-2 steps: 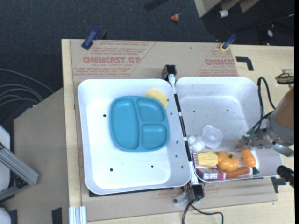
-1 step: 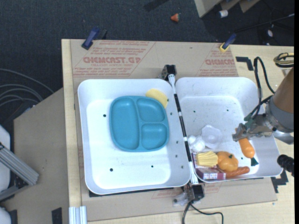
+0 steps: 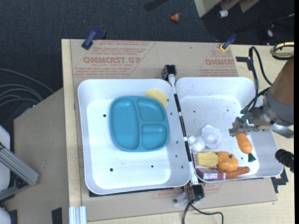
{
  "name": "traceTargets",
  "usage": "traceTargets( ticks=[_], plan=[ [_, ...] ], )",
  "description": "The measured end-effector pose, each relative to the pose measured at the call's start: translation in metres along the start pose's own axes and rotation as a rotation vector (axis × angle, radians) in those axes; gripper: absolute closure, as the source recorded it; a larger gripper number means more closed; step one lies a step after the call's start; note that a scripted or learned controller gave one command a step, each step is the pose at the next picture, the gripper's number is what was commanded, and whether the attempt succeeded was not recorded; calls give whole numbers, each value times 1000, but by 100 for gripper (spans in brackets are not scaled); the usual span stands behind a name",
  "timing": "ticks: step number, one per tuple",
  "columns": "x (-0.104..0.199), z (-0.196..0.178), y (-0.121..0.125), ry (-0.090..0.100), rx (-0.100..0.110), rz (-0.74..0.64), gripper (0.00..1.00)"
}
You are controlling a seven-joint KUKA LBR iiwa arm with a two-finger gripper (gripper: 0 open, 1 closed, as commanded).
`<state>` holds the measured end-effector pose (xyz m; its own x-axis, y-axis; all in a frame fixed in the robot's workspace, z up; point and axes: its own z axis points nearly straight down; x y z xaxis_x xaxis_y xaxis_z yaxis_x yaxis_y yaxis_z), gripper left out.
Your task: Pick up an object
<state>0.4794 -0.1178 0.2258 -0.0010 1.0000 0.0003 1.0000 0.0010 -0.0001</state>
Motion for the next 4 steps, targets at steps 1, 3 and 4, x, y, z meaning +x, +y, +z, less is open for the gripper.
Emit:
traceTargets(
  ticks=[1, 3, 4],
  plan=[
    [71, -23, 0, 0, -1, -1, 100],
    [51, -25, 30, -2, -1, 2, 100],
    [75, -28, 0, 1, 3, 0, 100]
  ],
)
